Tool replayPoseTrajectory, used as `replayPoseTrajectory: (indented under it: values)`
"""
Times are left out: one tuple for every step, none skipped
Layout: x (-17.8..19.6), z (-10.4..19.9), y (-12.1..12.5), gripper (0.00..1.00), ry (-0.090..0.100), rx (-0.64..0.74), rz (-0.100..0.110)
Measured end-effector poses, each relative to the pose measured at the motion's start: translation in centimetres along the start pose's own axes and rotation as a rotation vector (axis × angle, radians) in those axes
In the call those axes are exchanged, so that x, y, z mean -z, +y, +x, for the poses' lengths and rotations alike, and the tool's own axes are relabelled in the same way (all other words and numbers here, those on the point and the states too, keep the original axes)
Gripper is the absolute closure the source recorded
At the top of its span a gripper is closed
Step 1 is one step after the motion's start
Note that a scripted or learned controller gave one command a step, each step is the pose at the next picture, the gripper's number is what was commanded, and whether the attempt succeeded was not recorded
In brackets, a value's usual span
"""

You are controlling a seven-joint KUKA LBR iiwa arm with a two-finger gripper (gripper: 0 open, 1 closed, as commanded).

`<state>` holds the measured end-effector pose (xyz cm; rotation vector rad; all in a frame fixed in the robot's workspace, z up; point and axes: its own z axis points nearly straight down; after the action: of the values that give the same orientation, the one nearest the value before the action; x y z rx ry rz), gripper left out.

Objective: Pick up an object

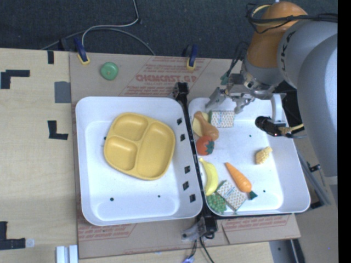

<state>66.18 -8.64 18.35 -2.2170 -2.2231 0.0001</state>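
white plastic forms the right bin (285,201), where the candidate objects are gathered along its left side: a small patterned block (222,119) near the top edge, a pear-shaped toy (204,126) and a red fruit (204,145) just below, then a banana (210,178), a carrot (239,177) and a corn piece (263,155). the hand (230,98) is seen directly over the patterned block, fingers spread apart, with nothing held between them. a straight descent is likely called for, with the block centred between the fingers and the neighbouring pear-shaped toy kept clear before closing.
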Motion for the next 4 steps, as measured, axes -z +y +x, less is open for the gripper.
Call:
replayPoseTrajectory:
  values:
    - [-6.3, -2.6, 0.6, 0.0, -0.003, -0.002, 0.002]
    - [-9.0, -1.9, -0.7, 0.0, -0.014, -0.002, -0.021]
    - [-9.7, -4.5, -10.3, 0.0, -0.003, -0.004, -0.002]
    - [-8.7, -4.4, -10.1, 1.0, -0.002, -0.002, -0.006]
